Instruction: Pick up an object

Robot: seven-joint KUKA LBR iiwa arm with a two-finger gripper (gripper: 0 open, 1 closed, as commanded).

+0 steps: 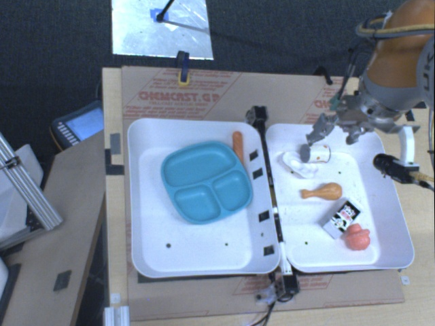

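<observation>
claw hangs over right bin, above white cup.

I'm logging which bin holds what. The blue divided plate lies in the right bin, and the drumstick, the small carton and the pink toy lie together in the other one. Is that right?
Not quite: the camera view shows the blue divided plate in the left bin, not the right. The drumstick, the small carton and the pink toy do lie together in the other bin, the right one.

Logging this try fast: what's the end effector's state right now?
End effector: open, holding nothing, fingers spread above the white object in the right bin.
</observation>
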